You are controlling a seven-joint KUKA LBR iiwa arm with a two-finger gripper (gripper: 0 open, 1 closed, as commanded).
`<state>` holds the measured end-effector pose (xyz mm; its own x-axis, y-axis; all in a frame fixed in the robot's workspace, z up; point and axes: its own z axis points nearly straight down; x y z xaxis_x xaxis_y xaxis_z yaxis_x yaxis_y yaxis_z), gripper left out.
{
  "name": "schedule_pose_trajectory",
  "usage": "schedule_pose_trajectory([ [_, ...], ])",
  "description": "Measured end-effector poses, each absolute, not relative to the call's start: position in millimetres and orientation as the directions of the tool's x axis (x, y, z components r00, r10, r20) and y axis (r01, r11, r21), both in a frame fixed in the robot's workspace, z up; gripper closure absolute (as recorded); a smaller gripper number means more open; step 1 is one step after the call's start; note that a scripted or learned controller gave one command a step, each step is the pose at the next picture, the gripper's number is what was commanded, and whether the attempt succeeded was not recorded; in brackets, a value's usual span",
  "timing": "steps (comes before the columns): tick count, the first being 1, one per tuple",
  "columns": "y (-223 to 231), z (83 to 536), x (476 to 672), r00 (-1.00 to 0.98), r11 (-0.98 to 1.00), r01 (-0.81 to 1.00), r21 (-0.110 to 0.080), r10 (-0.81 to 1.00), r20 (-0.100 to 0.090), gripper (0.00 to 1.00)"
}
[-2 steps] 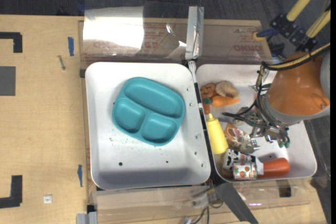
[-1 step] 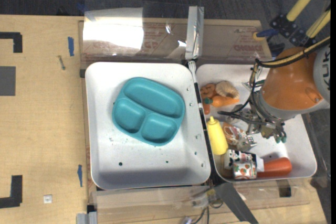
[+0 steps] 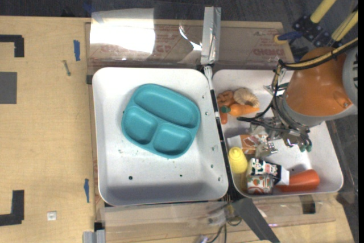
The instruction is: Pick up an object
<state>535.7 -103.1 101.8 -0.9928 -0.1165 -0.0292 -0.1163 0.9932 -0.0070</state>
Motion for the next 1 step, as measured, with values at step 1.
schedule_pose_trajectory([
  [1,-203.0,228.0,564.8,-0.992,0.992,-0.129,-0.007,-0.129,-0.013,1.0],
])
